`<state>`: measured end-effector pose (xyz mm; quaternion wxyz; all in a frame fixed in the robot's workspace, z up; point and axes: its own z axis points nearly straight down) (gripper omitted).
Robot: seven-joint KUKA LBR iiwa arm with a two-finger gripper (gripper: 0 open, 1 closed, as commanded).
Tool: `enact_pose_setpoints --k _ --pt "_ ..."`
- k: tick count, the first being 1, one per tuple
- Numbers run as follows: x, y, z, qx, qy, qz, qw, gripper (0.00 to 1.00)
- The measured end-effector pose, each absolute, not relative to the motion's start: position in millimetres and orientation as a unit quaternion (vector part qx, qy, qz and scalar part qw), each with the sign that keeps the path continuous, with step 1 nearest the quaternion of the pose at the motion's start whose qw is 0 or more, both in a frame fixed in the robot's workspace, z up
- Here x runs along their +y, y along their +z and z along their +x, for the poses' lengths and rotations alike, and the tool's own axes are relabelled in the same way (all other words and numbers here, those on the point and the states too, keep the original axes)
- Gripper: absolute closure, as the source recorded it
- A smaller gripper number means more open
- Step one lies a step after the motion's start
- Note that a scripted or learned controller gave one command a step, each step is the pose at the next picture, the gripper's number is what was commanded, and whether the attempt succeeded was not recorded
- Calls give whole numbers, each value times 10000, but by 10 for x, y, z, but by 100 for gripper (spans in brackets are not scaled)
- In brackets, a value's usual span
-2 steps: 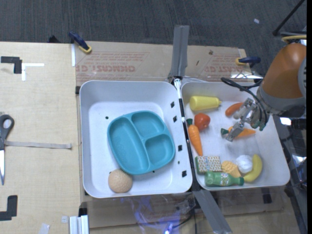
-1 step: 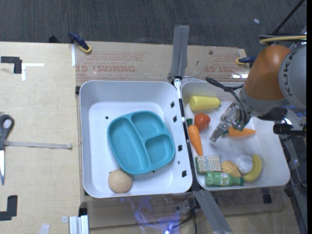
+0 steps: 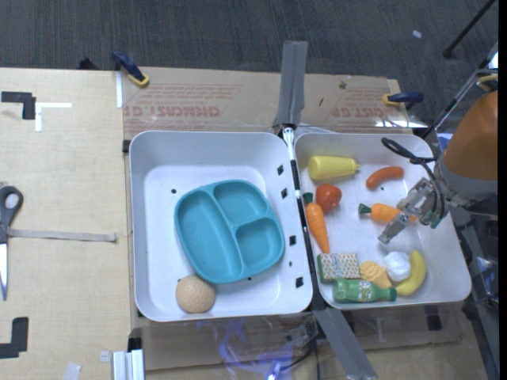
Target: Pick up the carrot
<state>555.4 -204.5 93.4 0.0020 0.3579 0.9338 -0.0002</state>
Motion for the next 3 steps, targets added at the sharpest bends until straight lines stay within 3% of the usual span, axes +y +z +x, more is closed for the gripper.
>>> enact_pose_setpoints --k 1,2,3 --pt "-1627 920 5754 8692 -1 4945 12 0" --pt "-2189 934 5705 8350 18 5502 8 0" --pt "-2200 1038 5714 8357 7 5491 33 100"
